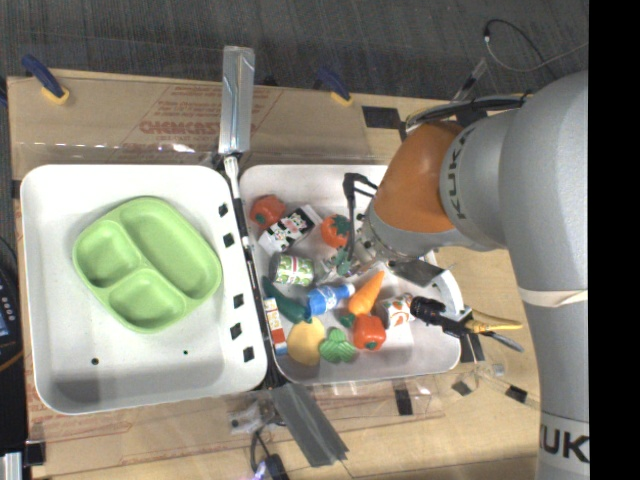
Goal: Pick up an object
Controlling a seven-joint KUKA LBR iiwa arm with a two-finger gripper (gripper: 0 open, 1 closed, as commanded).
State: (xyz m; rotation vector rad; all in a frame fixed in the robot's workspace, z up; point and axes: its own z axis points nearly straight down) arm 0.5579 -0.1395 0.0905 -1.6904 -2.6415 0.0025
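The arm [470, 183] leans in from the right over the right bin [300, 180], its gripper [352, 258] down among the toys beside a carrot [366, 291] (whether it grips anything I cannot tell). A green divided plate [148, 261] lies in the left bin [60, 368]

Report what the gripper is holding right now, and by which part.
It cannot be told. The gripper is down in the right bin among the toys, beside the orange carrot, but the arm's wrist hides its tip, so no hold is visible.
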